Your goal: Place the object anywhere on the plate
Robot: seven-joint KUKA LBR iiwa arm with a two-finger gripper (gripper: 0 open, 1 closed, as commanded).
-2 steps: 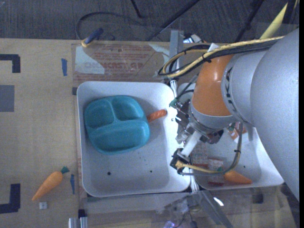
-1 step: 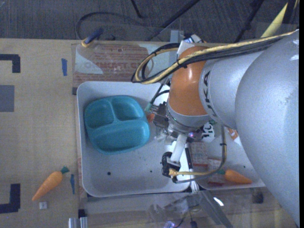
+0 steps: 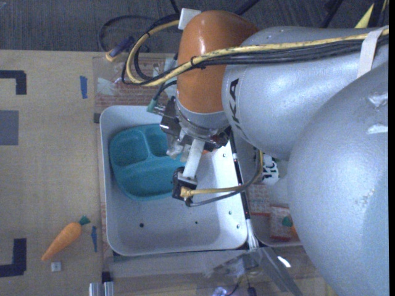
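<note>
Pincer [image 3: 174,142] over teal divided plastic plate [image 3: 133,159] in white bin [image 3: 160,239]; I cannot tell its grip. Orange toy carrot [image 3: 62,240] outside, near table [image 3: 49,165] lower-left corner.

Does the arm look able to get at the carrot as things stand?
Probably yes, though reach is uncertain. The carrot lies uncovered on the bench outside the bin, past its wall from the teal plate where the hand hangs. Nothing blocks it.

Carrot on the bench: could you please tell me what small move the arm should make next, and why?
Probably swing toward the carrot: it lies on the bench outside the white bin, while the arm hangs over the teal plate.
</note>
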